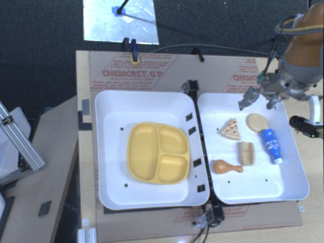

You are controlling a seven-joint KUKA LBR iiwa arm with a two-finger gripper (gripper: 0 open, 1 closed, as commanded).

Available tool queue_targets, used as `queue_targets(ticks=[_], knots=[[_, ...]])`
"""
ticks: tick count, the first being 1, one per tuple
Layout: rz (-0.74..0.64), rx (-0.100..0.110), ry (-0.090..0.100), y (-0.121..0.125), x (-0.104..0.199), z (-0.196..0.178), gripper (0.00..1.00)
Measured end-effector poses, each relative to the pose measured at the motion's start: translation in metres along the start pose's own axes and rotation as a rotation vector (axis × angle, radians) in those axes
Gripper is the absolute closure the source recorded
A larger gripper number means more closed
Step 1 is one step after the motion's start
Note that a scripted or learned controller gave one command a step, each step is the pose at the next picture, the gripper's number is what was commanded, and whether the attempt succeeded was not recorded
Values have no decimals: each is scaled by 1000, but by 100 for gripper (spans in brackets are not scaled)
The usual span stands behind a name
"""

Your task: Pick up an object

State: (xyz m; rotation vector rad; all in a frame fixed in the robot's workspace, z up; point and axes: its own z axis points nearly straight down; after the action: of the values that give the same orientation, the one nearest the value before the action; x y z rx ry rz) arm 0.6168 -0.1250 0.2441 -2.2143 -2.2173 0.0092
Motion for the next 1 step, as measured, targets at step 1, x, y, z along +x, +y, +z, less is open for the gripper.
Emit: queue_targets(ticks=[1], knots=[[-2,-11,-1,2,0,-7,0]])
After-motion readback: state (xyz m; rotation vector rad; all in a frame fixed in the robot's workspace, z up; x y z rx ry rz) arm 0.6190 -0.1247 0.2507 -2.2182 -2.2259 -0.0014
